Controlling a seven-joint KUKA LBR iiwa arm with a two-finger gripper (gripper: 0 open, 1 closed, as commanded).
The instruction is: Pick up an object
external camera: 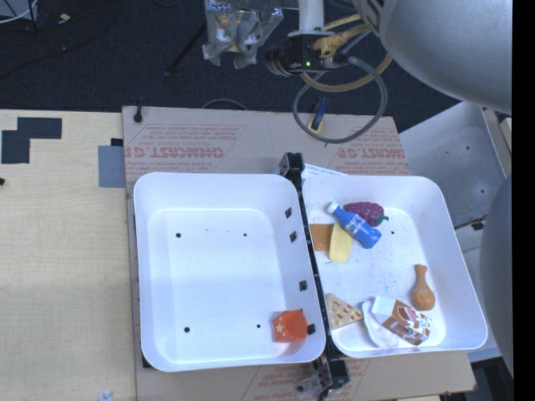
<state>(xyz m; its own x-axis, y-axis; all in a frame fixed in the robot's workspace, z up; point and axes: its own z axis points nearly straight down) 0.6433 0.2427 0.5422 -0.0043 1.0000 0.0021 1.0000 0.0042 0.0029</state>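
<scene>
While you look down on the bench, your gripper (238, 36) hangs at the top of the view, above the dark floor beyond the bins, and whether it is wide, narrow or holding anything you cannot tell, since it shows as a blurred translucent shape. Your left bin (167, 199) carries an orange-red block (290, 327) in its near right corner, close against the divider. Your right bin (451, 249) carries the rest: a blue bottle (354, 225) lying tilted, its white cap toward the divider, with a purple grape bunch (365, 212) touching it on the far side and a yellow piece (339, 244) under its near side, beside an orange slice (321, 236). A drumstick (422, 288) lies apart near the right wall. Along the near wall sit a cracker (343, 311), a white crumpled item (380, 324) and a printed packet (410, 322).
</scene>
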